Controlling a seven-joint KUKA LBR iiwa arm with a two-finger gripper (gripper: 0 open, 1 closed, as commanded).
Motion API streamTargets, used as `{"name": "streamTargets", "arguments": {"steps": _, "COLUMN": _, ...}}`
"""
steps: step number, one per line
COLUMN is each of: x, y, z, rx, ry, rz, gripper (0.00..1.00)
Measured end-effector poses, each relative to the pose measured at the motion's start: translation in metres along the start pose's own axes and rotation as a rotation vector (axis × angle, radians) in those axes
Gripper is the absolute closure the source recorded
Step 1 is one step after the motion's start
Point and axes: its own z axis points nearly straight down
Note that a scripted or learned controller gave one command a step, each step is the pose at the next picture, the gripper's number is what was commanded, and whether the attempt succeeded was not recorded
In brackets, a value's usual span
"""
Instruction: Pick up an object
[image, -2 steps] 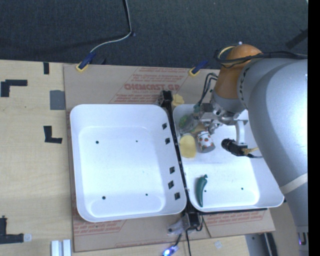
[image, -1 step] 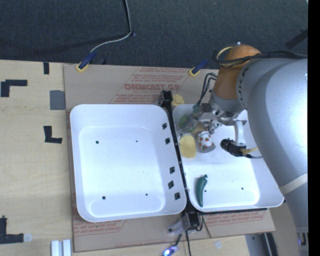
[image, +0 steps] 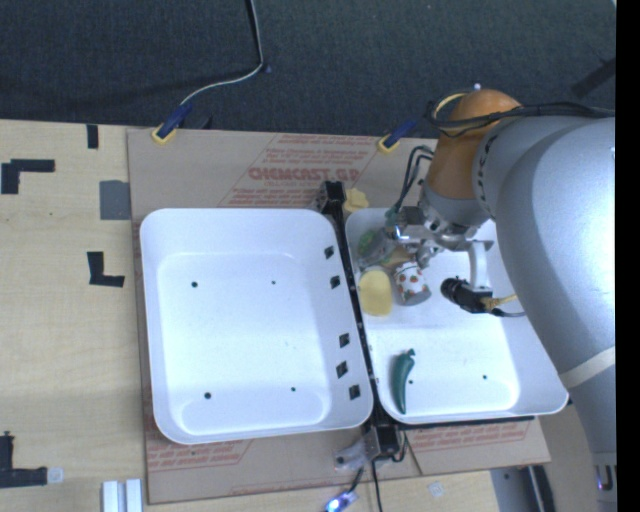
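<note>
The gripper (image: 405, 255) is hovering in the right bin (image: 500, 395), the yellow object (image: 376, 292) lying just below-left of it; finger spread, I cannot tell.

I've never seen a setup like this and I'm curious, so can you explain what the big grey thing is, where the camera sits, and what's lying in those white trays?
The big grey shape with the orange band is a robot arm, reaching in from the right of the picture. At its end is a two-finger gripper for picking things up. The single camera is fixed above the bench and looks down at a slant.

On the brown board sit two shallow white bins side by side. The left bin shows just its white floor with a few dark dots. The arm is working over the right bin, which holds a pale yellow rounded object, a small green curved object nearer the front edge, and a few little items under the gripper that are too small to name.

I can't tell whether the gripper holds anything.
</note>
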Motion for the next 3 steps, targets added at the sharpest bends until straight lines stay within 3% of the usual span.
{"name": "streamTargets", "arguments": {"steps": 1, "x": -0.011, "y": 0.003, "z": 0.0, "rx": -0.015, "ry": 0.004, "rz": -0.001, "gripper": 0.0}}
{"name": "streamTargets", "arguments": {"steps": 2, "x": -0.018, "y": -0.028, "z": -0.001, "rx": -0.023, "ry": 0.003, "rz": -0.001, "gripper": 0.0}}
{"name": "streamTargets", "arguments": {"steps": 3, "x": -0.017, "y": -0.027, "z": -0.011, "rx": -0.024, "ry": 0.003, "rz": -0.003, "gripper": 1.0}}
